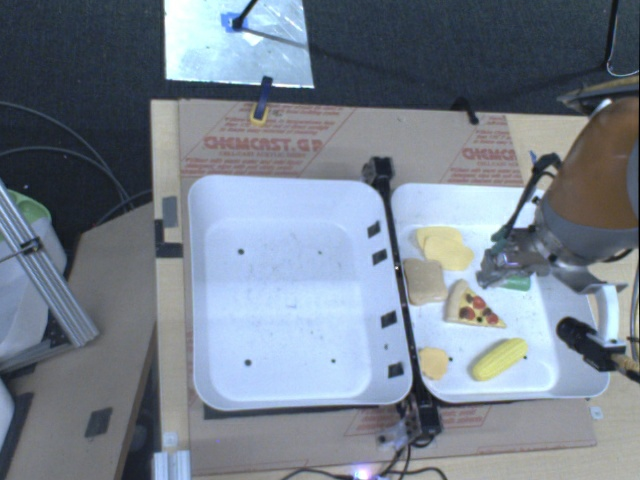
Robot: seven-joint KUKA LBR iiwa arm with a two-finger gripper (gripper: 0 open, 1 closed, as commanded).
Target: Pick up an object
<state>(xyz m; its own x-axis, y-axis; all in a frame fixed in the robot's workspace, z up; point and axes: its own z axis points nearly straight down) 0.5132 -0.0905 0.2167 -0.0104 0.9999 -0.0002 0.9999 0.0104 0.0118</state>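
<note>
Camera view: fingers (497, 268) hover just beside pizza slice (473, 308), mid right bin (570, 378).

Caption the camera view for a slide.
Gripper hovers over right bin beside pizza slice and corn.

The brown board (330, 133) under the bins bears red lettering. "CHEMCAST GP" reads at upper centre of the frame; a second, slanted print at upper right is partly hidden

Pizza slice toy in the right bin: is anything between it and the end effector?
Nothing visible. The end effector hangs just up-right of the pizza slice; a small green item lies beside it, off that path.
</note>
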